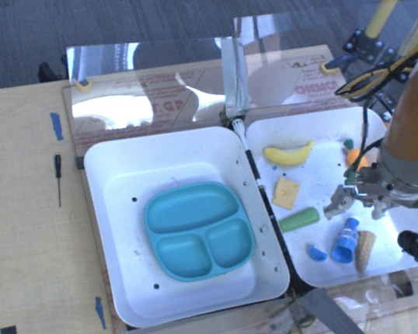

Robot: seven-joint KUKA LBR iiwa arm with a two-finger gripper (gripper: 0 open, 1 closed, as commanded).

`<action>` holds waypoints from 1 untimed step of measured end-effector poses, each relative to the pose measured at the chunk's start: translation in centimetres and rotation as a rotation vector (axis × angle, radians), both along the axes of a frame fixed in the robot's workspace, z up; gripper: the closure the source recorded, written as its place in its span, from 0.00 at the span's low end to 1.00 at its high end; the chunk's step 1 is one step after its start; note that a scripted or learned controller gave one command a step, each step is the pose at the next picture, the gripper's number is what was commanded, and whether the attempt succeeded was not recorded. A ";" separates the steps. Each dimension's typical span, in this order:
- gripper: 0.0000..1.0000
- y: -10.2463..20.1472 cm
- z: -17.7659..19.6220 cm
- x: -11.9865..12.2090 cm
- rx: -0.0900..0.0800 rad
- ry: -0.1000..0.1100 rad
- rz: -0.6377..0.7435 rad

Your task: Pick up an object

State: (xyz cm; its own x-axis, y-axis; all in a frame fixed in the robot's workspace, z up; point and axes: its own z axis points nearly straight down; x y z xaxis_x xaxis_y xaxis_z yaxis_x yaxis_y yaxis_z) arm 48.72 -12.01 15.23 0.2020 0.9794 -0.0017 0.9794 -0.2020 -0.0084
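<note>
We see the arm (417, 137) reaching in from the right over the right bin (309, 127), its gripper (359, 197) low above the bin's floor with fingers spread wide and nothing between them. Just near of it lie a blue bottle (345, 241) and a tan cone (364, 249). A green cylinder (298, 220) lies to its left, a yellow block (285, 193) and a banana (289, 154) farther off. A blue tray (199, 229) sits in the left bin (116, 177).
</note>
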 end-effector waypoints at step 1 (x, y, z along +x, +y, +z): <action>0.00 -5.2 -6.5 -0.6 0.001 -0.012 0.125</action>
State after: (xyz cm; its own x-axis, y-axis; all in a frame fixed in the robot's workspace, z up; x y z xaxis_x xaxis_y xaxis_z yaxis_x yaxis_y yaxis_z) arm 48.08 -17.21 8.72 0.0786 0.9969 0.0008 0.9969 -0.0786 0.0038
